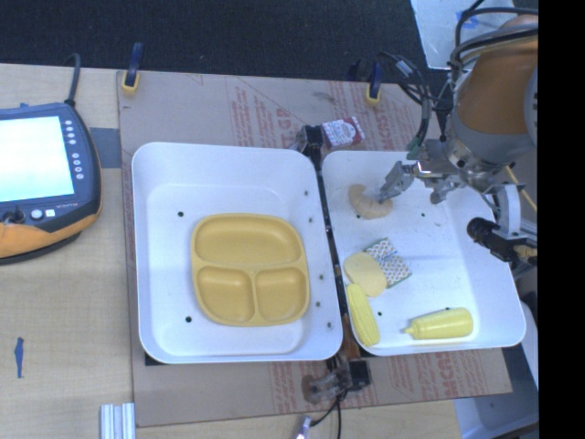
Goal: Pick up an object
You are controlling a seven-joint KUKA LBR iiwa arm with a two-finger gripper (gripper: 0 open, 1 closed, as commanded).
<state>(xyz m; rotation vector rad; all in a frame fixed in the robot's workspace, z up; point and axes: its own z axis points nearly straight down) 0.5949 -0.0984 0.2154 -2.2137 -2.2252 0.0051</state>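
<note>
My claw is down over the far end of the right bin, fingers spread apart, nothing between them. One fingertip sits right at the edge of a tan, roundish flat thing near the bin's back-left corner. It looks like it's touching it or just beside it, but I honestly can't tell which from this angle.

The rest of the right bin's stuff is closer to the near side: a pale yellow disc overlapping a little checkered packet, a yellow corn-cob-looking piece lying along the left wall, and a yellow squeeze bottle on its side near the front rim, well apart from my claw.

The left bin has a yellow divided plate sitting flat in the middle.

Outside the bins on the tabletop there's a tablet-style controller off to the left, and a small reddish packet just behind where the two bins meet.
</note>
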